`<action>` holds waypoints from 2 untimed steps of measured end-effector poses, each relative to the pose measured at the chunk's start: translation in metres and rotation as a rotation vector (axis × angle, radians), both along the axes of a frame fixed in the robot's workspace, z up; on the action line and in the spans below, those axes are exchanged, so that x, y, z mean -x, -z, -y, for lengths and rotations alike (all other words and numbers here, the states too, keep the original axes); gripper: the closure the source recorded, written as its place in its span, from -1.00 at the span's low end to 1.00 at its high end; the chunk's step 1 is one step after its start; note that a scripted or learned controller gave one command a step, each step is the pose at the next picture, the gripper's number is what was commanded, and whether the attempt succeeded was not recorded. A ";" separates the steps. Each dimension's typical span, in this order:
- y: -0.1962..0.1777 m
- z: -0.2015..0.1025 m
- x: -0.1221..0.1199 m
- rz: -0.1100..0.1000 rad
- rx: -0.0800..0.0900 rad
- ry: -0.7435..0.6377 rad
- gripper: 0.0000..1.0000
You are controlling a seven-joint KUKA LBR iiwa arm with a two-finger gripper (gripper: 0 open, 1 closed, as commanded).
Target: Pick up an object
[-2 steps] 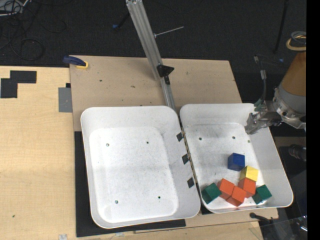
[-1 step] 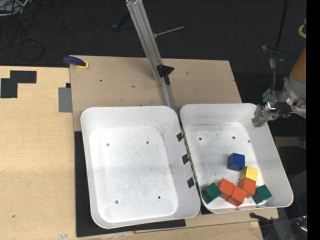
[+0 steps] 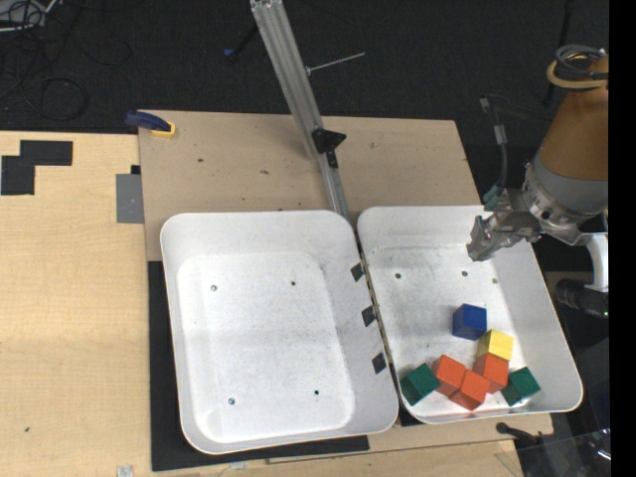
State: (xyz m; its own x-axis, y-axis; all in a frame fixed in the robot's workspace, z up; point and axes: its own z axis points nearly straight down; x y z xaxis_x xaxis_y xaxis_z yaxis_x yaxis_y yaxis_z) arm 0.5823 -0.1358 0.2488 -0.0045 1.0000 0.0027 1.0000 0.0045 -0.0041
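- While the grey arm point(image 3: 576, 162) reaches in from the right, its orange band sits high at the right edge and the wrist slants down and to the left, so the gripper point(image 3: 484, 241) hangs over the far right part of the right bin point(image 3: 417, 237).
- Whether the gripper is wide or narrow I cannot tell, as its dark tip is too small and blurred; nothing shows between its tips.
- Beside it, the left bin point(image 3: 263, 326) lies on the bench point(image 3: 248, 162), touching the right bin along black clips.
- A metal rail point(image 3: 293, 78) leans from the far side down toward the seam between the bins.
- Small blocks cluster in the near right corner of the right bin, well apart from the gripper.
- Farthest of these is the blue block point(image 3: 470, 320), standing a little apart from the rest.
- Just near of it sits the yellow block point(image 3: 497, 346), touching the orange blocks point(image 3: 469, 378).
- Flanking them are a green block point(image 3: 419, 382) on the left and another green block point(image 3: 520, 385) on the right.
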 end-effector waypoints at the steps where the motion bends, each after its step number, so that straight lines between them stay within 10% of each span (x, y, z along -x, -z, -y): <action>1: -0.005 -0.050 -0.006 0.002 0.000 0.000 1.00; 2: 0.010 -0.104 -0.008 0.000 0.000 0.000 1.00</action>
